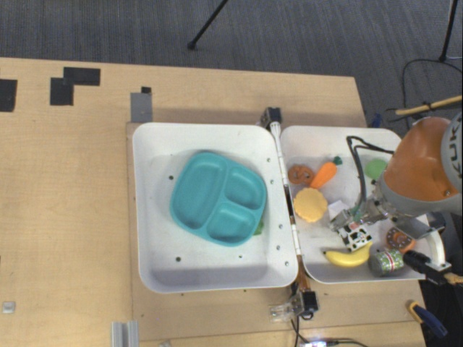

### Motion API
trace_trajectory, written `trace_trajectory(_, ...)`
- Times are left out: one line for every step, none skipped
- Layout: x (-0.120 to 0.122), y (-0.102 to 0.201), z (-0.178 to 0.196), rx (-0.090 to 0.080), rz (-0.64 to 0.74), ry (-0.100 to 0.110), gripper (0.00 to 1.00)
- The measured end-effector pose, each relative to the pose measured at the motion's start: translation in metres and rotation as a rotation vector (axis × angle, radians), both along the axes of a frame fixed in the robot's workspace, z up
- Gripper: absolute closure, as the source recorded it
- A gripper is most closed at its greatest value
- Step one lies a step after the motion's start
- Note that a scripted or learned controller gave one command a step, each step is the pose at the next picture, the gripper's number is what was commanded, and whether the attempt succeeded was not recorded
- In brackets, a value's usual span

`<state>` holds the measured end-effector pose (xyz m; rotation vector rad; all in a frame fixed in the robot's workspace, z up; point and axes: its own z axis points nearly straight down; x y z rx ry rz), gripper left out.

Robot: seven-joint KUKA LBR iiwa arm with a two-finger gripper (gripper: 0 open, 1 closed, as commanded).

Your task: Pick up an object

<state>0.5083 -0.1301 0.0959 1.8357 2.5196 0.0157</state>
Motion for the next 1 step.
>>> trace_trajectory(-0.0100, 0.1015, 0.0893, 0.005, 0.152, 0.020, 1.00)
